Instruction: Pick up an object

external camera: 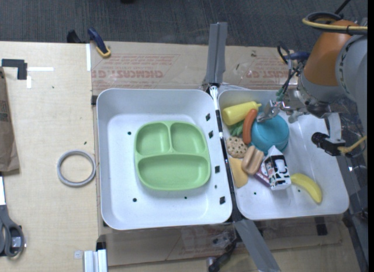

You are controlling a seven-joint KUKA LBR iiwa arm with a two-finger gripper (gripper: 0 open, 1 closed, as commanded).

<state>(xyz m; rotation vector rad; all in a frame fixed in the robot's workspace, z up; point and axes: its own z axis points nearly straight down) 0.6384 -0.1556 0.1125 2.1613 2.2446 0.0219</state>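
**Gripper low over blue cup in right bin, nothing visibly held**

Right shallow white plastic bin [327, 203] holds a cluster of toy food at its 9 o'clock side. Light blue round plastic cup [272, 133] sits near bin centre, toward 11 o'clock; mouth direction can't be read. Red-orange toy sausage [249, 126] touches the cup's 9 o'clock side, long axis running 12 to 6, slightly tilted toward 1. Yellow blocky toy corn piece [239, 112] lies at 11 o'clock of the cup, long axis roughly 3 to 9. Green leafy piece [236, 130] peeks under the sausage. Round tan cookie [236, 146] and tan bun-like piece [252, 160] sit at 7 o'clock of the cup. White small carton with dark print [277, 171] lies at 6 o'clock of the cup, tilted. Yellow toy banana [308, 186] lies at 5 o'clock, long axis 10 to 4.

Two-finger metal gripper [273, 112] sits at the cup's 12 o'clock rim, just touching or just above; can't tell which. Finger spread not readable. Grey arm with orange band [327, 60] enters from 3 o'clock, wrist angled down toward 8.

Left white bin [111, 165] holds a light green three-compartment plastic tray [172, 155], flat, centred.
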